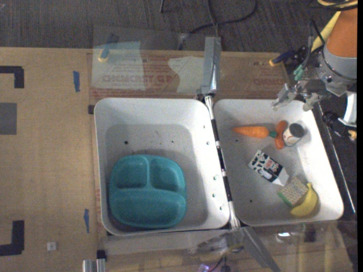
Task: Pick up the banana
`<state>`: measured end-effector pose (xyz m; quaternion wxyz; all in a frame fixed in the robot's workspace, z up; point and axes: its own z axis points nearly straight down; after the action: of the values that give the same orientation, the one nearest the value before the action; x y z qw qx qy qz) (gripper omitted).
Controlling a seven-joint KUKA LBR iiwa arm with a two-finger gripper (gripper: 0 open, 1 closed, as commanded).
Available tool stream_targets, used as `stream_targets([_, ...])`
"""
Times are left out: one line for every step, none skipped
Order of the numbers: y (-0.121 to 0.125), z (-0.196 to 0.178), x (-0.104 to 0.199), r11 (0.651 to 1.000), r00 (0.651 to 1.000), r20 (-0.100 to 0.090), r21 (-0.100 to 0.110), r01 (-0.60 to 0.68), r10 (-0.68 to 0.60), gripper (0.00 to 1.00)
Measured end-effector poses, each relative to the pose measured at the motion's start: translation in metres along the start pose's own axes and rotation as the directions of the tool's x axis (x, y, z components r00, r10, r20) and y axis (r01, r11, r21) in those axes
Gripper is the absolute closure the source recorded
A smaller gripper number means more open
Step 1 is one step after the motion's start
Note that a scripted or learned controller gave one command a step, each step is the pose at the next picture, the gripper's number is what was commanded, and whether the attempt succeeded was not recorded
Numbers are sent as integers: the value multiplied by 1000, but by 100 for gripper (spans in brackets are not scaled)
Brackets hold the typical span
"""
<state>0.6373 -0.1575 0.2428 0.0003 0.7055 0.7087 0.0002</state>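
The yellow banana (305, 203) lies in the near right corner of the right bin (244, 197), curved along the bin wall. A small patterned box (292, 191) rests against its left side. My gripper (295, 99) hangs over the far right edge of that bin, well behind the banana and apart from it. Its two fingers stand spread and open, with nothing between them. The arm with its orange band (343, 35) comes in from the upper right.
In the right bin also lie a carrot (252, 131), a small white cup (294, 132) with an orange piece (280, 135) beside it, and a black-and-white carton (267, 167). A teal divided plate (147, 191) sits in the left bin (113, 123).
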Motion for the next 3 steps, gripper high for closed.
stream_targets([-148, 37, -12, 973, 973, 0, 2, -233, 233, 0])
stream_targets([-157, 141, -34, 995, 995, 1, -1, -101, 101, 0])
stream_targets([-156, 155, -47, 966, 966, -3, -4, 259, -259, 0])
